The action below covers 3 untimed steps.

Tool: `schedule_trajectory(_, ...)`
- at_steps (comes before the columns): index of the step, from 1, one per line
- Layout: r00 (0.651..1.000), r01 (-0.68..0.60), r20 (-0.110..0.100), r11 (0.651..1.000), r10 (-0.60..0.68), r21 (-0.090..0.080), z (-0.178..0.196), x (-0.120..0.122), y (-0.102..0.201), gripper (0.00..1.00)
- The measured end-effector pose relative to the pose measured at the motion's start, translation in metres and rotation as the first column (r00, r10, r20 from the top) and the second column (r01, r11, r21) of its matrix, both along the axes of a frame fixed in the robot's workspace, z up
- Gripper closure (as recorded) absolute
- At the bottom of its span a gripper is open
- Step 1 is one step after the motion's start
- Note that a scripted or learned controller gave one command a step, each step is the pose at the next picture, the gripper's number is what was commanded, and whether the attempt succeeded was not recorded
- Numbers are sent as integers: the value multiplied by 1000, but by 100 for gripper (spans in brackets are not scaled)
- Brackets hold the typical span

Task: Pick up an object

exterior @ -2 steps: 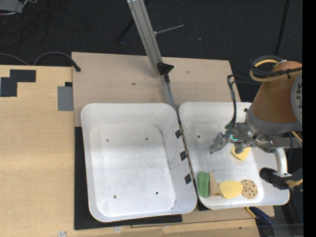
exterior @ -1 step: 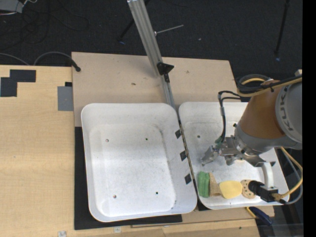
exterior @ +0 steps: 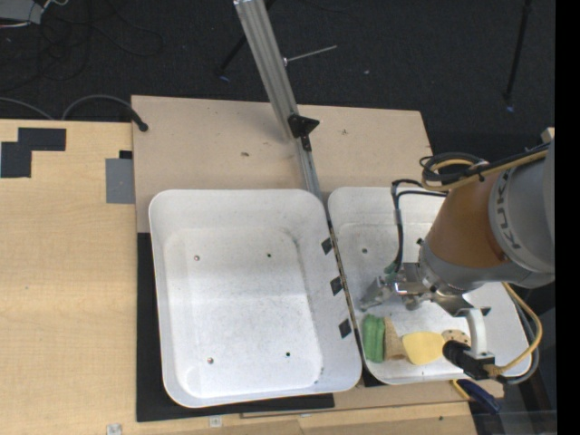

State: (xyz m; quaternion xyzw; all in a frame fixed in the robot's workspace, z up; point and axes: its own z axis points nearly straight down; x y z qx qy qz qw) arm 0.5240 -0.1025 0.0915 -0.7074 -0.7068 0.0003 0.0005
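1. The right bin [exterior: 362, 216] holds everything that could be picked; its objects sit crowded in the near corner, close against the divider that meets the left bin [exterior: 236, 297]; the arm [exterior: 489, 225] leans over this bin from the right.
2. The gripper [exterior: 385, 290] hangs low over the bin floor, just above the cluster of objects; I cannot tell whether its fingers are spread or closed, since the wrist hides most of them; nothing visibly sits between them.
3. The yellow object [exterior: 421, 347] lies at the near edge of the right bin, rounded and smooth-looking; I judge it light and possibly slippery; a grasp across its narrower width seems safest.
4. The green object [exterior: 373, 338] lies just beside the divider, upright in the view and elongated; it looks light and fairly stiff; closing across its short axis at mid-length would suit, though the wall close by leaves little finger room.
5. The tan piece [exterior: 393, 337] is wedged between green and yellow, touching both; it looks porous and soft, hence likely to compress; its neighbours block a clean approach.
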Motion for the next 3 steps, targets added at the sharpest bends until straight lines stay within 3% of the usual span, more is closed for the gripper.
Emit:
schedule_trajectory(1,1000,7,-1,1000,-7,2,11,0,-1,100)
schedule_trajectory(3,1000,-1,3,1000,1,-1,115,5,-4,100)
